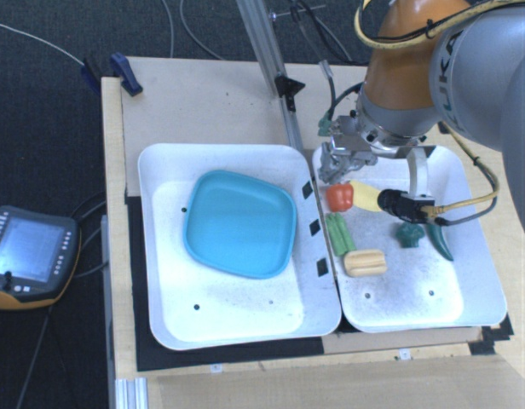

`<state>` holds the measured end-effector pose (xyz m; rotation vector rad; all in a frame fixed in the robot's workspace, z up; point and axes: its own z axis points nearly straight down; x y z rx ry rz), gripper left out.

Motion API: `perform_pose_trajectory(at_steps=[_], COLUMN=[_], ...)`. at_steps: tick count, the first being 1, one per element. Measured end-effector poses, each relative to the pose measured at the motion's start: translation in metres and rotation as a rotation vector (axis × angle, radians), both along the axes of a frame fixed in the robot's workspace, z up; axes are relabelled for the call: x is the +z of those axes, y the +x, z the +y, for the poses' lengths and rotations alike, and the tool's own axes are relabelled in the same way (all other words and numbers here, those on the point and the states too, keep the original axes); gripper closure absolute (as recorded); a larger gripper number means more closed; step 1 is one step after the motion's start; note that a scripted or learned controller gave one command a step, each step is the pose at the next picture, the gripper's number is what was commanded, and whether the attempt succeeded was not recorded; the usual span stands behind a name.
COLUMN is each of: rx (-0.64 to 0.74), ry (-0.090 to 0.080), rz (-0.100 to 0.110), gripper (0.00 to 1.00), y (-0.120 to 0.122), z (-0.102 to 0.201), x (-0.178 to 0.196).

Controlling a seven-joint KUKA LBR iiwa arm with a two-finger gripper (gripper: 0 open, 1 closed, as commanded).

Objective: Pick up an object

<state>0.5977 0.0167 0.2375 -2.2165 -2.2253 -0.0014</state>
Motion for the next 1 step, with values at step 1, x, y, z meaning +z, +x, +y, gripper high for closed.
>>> perform_pose_trajectory(at_steps=[1], rx=[0.001], ry=[0.000], rz=[-0.001], gripper=[1.00], y=[-0.0197], z=[0.0488], x=[0.0096])
